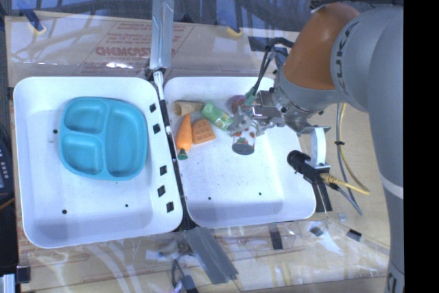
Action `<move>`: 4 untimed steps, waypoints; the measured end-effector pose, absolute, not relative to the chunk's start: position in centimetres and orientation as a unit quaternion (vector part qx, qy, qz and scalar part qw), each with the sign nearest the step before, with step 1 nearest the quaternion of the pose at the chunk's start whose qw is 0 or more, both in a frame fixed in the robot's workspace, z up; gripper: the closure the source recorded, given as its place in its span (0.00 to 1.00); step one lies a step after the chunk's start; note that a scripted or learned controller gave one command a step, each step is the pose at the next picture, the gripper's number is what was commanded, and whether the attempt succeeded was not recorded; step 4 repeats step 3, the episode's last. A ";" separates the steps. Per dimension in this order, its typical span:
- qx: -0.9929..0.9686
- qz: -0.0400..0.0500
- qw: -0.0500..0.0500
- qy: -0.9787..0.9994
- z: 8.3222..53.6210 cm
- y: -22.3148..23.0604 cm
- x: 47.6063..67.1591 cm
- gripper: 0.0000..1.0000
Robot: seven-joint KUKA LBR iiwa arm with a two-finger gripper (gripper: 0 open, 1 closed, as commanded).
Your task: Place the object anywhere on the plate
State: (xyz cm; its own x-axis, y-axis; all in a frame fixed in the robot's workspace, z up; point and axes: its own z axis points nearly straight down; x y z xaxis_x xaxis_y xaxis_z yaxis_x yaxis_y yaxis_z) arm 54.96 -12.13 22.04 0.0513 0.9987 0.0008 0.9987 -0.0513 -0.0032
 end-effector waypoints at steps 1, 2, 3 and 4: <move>-0.699 0.001 0.002 -0.716 19.1 -3.3 58.3 1.00; -0.681 0.001 0.002 -0.732 19.1 4.5 63.9 1.00; -0.681 0.001 0.001 -0.732 19.1 4.4 63.9 0.00; -0.681 0.001 0.001 -0.732 19.1 4.4 63.9 0.00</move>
